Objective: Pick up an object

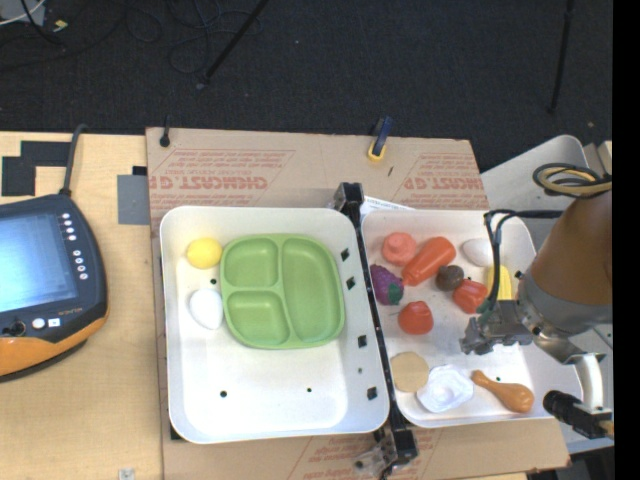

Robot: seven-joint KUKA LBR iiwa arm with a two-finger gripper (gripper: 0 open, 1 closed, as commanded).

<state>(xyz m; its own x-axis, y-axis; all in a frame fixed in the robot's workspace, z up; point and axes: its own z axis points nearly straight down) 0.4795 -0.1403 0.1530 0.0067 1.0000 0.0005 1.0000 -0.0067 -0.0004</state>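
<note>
**Gripper low in the right bin, nothing lifted yet**

The gripper (487,330) sits low at the right of the frame, over the right bin (545,408), with the grey arm (575,258) and its orange band above it. Its dark fingers are seen from above against the bin floor, and I cannot tell whether the jaws stand wide, narrow, or around anything; no object shows between them. So the pick reads as not yet done, and the grasp and the lift are, by my judgement, both left.

The candidates lie close by. A red tomato-like piece (415,317) lies just left of the gripper, a smaller red piece (470,294) just above it, and a dark round piece (450,277) beside that. Further up are an orange carrot-like piece (428,259) and a pink piece (398,246); a purple piece (386,285) lies at the bin's left wall. Below the gripper lie a tan disc (408,371), a white crumpled piece (444,390) and an orange drumstick shape (503,391).

The left bin (260,398) holds a green divided tray (280,292), a yellow ball (203,253) and a white egg shape (206,309). Both bins rest on cardboard (300,173) over a pale wooden bench (80,408). A control pendant (45,278) lies at mid-left; dark carpet with cables fills the top.
</note>
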